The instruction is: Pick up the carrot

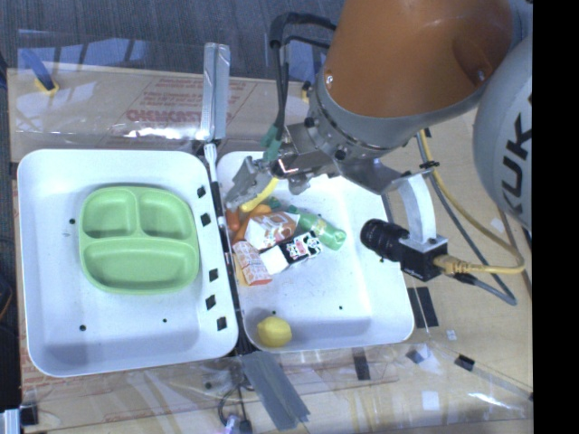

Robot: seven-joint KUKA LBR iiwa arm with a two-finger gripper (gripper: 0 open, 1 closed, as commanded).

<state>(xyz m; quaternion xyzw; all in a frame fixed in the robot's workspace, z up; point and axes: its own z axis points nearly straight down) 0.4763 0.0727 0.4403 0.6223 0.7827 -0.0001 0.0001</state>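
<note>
The carrot (pixel 234 221) sits at the far-left corner of the right bin (pixel 380 319), a small orange piece pressed close to the dividing wall, with most of it covered by the clutter around it. I read it as lying low and partly tucked under a yellow item (pixel 264 188), which makes a clean approach awkward. The gripper (pixel 246 184) hangs right over that corner, just above the carrot, and I cannot tell from here how it is set, nor whether anything is between its tips; the metal parts blur into the pile.

Just right of the carrot lies an orange-and-white packet (pixel 270 231), and nearer me a smaller snack packet (pixel 249 266). A black-and-white carton (pixel 299 248) and a green bottle (pixel 324 231) lie jumbled against them, all touching or nearly so, as dumped things do. A lemon (pixel 274 331) rests alone at the near edge, well apart from the heap.

The left bin (pixel 54 333) holds a green divided tray (pixel 139 240), lying flat in its middle.

My judgement: the arm is at the reach-in stage, and the wall beside the carrot leaves little room on that side, so a miss or a grab of the wrong item is a real risk.
</note>
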